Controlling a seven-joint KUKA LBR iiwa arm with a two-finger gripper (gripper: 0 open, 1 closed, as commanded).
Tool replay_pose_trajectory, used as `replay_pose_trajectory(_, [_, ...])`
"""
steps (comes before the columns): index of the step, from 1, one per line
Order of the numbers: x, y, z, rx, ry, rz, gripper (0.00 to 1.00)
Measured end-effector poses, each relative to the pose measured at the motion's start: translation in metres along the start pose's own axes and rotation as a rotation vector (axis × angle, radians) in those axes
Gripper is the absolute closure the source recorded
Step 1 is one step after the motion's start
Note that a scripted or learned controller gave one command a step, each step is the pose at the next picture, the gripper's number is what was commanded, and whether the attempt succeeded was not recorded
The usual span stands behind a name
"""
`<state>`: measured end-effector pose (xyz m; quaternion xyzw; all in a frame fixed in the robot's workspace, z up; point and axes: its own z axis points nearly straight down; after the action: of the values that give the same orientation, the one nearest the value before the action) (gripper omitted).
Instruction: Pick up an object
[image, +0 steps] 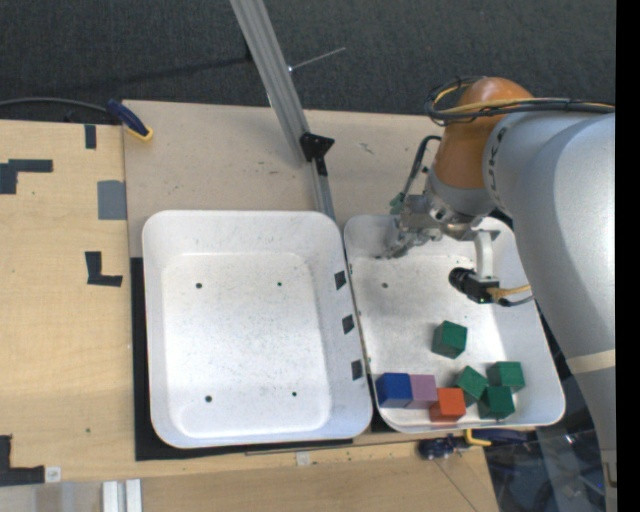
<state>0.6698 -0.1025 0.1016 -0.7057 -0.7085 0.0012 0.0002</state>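
Several small blocks lie in the right bin (400, 300). One green block (450, 338) sits alone near the middle. Along the front wall sit a blue block (394, 389), a pale purple block (423, 389), an orange block (450, 403) and three green blocks (497, 390) close together. My gripper (398, 243) hangs low over the bin's far left corner, well away from all the blocks, below the orange band (470, 150) of the arm. Nothing shows in its grasp.
The left bin (160, 240) stands right beside the right one, and their walls meet at a shared divider. A slanted metal pole (290, 100) comes down to the bench behind the bins. The arm's grey body (570, 220) covers the right bin's right side.
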Motion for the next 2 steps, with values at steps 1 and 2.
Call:
replay_pose_trajectory(1, [-0.009,-0.002,-0.054,-0.006,0.000,0.003,1.00])
replay_pose_trajectory(2, [-0.016,0.002,-0.101,-0.007,0.000,0.002,1.00])
